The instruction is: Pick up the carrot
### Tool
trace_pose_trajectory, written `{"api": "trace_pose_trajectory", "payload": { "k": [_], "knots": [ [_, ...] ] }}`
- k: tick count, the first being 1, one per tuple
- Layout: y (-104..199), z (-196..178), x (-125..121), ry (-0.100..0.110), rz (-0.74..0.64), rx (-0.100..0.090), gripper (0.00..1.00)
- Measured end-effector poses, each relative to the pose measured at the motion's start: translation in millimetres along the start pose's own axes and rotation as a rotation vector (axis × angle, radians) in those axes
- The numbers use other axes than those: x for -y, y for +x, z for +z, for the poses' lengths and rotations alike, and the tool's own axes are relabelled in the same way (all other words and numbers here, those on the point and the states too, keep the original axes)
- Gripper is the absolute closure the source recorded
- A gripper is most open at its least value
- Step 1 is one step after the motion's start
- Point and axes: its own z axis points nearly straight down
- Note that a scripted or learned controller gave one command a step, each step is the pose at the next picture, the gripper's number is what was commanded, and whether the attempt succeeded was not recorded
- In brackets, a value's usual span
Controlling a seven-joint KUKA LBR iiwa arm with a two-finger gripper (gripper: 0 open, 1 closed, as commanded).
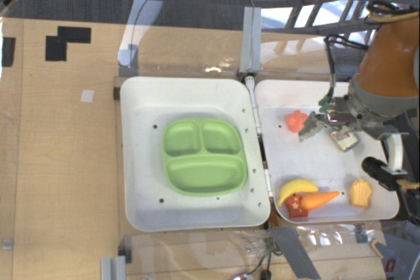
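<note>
Pincer (pixel 314 128) hangs over the right bin (pixel 275 98), in its upper half, coming in from the right edge under the orange-banded arm (pixel 392 56). Fingers spread apart, pointing left and a bit down; nothing between them. One fingertip sits just beside a small red-orange toy (pixel 296 120), close but looks apart from it, hard to be sure at this angle.

Carrot (pixel 321 199) lies flat near the bottom edge of the right bin, toward its lower left corner, tip pointing right. It touches a yellow banana (pixel 295 188) just above-left of it and a red piece (pixel 296 206) at its thick end, the three bunched together. Well apart from the pincer.

Pale yellow item (pixel 359 193) near the lower right corner of the same bin, apart from the carrot.

Left bin (pixel 141 141) holds a green divided plate (pixel 205 156), roughly centred, three compartments, upright.

Both bins sit side by side on the bench (pixel 59 141).
</note>
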Motion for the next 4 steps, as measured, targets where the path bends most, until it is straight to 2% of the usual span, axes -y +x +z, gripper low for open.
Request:
{"api": "trace_pose_trajectory", "payload": {
  "k": [1, 2, 3, 4],
  "knots": [
    [-7.3, 69.9, 19.1, 0.001, -0.006, 0.0, 0.0],
    [21.9, 47.8, 0.1, -0.001, -0.125, 0.0, 0.0],
    [-15.0, -13.3, 16.6, -0.002, 0.047, 0.001, 0.0],
    [-66.8, 23.8, 44.4, -0.001, 0.016, 0.001, 0.0]
  ]
}}
